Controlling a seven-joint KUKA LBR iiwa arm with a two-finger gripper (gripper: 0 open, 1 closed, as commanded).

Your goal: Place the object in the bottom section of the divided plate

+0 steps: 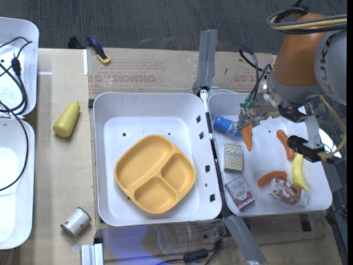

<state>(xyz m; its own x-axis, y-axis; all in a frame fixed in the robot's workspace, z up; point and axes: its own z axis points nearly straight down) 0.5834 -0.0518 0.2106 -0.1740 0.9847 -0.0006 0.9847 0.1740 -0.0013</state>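
Note:
A yellow divided plate (155, 173) lies in the left white bin (110, 115), and its bottom section (155, 196) holds nothing. Over the left part of the right bin (325, 195), my gripper (248, 123) hangs with its fingers pointing down. They are shut on the top end of an orange carrot (247, 138), which hangs upright with its tip downward. The carrot sits just right of a blue bottle (224, 125).
The right bin also holds a checkered box (233, 158), a pink box (239, 193), an orange sausage (272, 177), a banana (298, 171), another orange piece (285, 143) and a snack packet (285, 191). On the bench to the left are a yellow bottle (67, 119) and a can (75, 221).

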